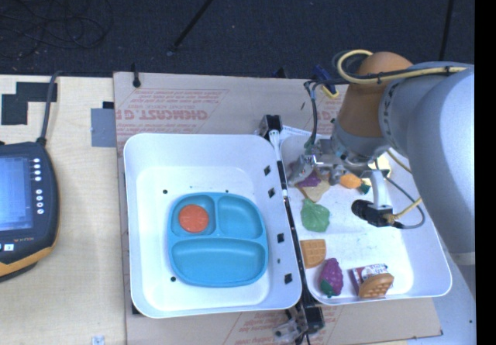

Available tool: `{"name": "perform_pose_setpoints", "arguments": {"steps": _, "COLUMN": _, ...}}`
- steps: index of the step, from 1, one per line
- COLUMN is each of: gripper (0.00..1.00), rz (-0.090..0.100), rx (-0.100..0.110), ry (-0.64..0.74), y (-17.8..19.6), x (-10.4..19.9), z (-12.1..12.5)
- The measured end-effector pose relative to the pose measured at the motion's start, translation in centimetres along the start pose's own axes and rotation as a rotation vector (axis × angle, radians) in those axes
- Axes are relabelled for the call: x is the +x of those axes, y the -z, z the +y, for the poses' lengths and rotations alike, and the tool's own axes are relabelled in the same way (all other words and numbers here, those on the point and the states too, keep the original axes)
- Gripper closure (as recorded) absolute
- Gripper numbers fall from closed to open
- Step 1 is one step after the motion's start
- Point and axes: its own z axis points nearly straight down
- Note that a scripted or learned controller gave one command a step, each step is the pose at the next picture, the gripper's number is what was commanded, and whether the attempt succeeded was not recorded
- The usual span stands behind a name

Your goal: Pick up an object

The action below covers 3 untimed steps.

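Reaching in from the right over the right bin (434, 274), with the orange band sitting just above the wrist. Hovering low over the far left part of that bin, the jaws (319, 167) crowded by cables and fittings. Cannot tell how far apart they are standing, nor whether anything is caught between them; possibly touching the small purple piece (310, 179) right beneath, though the clutter is hiding the contact.

Lying in the right bin: a small orange piece (351, 180) just beside the wrist, a green lump (315, 217) nearer the middle, a tan cracker-like square (313, 252) against the divider, a purple grape bunch (332, 277) near the front edge, and a waffle-like piece (377, 284) resting against a small packet (370, 271).

Sitting in the left bin (147, 173): a blue divided plate (218, 240) with an orange round thing (194, 218) in its far left compartment.

Resting on the table (70, 297) at the left, a handheld pendant (23, 208) with a lit screen.
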Motion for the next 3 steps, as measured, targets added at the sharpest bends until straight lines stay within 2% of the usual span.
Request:
{"name": "perform_pose_setpoints", "arguments": {"steps": 1, "gripper": 0.0, "rz": 0.002, "rx": 0.009, "ry": -0.004, "y": -0.1, "x": 0.4, "z": -6.9}}
{"name": "perform_pose_setpoints", "arguments": {"steps": 2, "gripper": 0.0, "rz": 0.0, "rx": -0.008, "ry": 0.0, "y": 10.6, "x": 2.5, "z": -5.2}}
{"name": "perform_pose_setpoints", "arguments": {"steps": 3, "gripper": 0.0, "rz": -0.004, "rx": -0.004, "ry": -0.005, "y": 11.5, "x": -3.2, "z": 0.1}}
